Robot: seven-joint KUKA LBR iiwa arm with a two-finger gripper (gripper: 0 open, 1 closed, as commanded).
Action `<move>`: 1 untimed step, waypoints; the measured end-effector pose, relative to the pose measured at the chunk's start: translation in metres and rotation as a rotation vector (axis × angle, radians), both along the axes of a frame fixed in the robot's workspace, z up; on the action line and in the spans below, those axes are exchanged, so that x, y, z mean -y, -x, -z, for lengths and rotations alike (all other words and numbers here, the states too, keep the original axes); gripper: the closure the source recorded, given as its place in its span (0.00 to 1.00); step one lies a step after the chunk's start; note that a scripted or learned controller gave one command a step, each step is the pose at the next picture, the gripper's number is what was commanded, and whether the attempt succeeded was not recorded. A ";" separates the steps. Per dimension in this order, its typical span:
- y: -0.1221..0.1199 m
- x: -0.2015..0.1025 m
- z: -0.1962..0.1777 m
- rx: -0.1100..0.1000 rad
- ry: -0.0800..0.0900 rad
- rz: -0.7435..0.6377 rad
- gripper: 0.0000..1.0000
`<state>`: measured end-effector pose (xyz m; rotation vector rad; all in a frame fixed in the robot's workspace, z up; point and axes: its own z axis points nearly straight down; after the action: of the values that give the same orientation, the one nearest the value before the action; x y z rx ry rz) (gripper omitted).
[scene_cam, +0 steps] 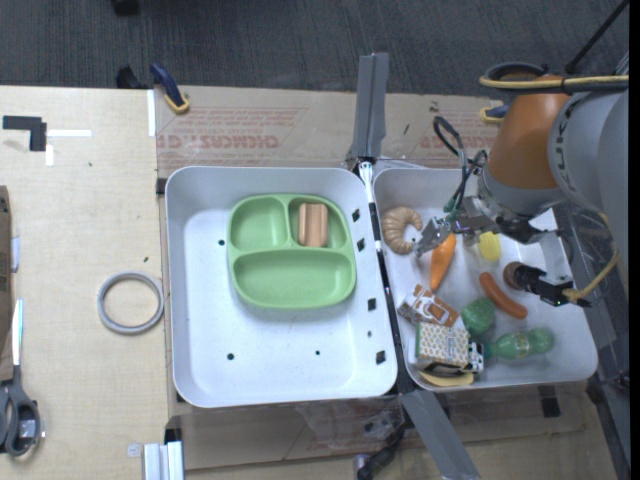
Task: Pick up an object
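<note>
Gripper (437, 234) reaching into right bin (580, 366), fingers closing around carrot (441, 259), carrot lying beside croissant (401, 227), long axis running far-to-near, tip pointing near-left, green tray (290, 278) sitting in left bin (200, 358)

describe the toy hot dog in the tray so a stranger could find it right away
Start at the left white bin, which holds a green divided tray. Look in the tray's small far-right compartment: the toy hot dog lies there, a tan bun with a reddish sausage. It is the one item on the tray.
</note>
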<state>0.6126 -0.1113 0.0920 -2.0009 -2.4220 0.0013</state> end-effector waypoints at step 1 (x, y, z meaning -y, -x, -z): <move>0.000 0.002 -0.009 0.000 0.000 0.005 1.00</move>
<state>0.6126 -0.1131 0.1012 -2.0068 -2.4172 0.0018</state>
